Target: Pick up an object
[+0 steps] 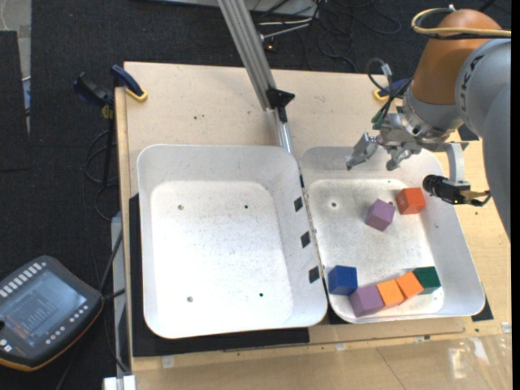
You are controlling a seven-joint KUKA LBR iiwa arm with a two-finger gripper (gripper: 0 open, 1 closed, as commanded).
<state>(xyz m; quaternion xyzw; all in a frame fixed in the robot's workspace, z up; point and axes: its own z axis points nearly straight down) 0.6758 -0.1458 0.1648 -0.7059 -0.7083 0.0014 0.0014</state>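
Hanging with its fingers spread wide and nothing between them, the gripper [374, 156] sits above the right bin's [455, 254] far rim, near a purple cube [379, 214], an orange cube [410, 201], and four more blocks in a row [383, 288].

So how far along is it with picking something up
Nothing looks picked up yet. The gripper is open over the right bin's far edge with nothing between its fingers. Every block lies in that bin: the nearest are a purple block and an orange block. Left to do: descend, close on one, and lift.
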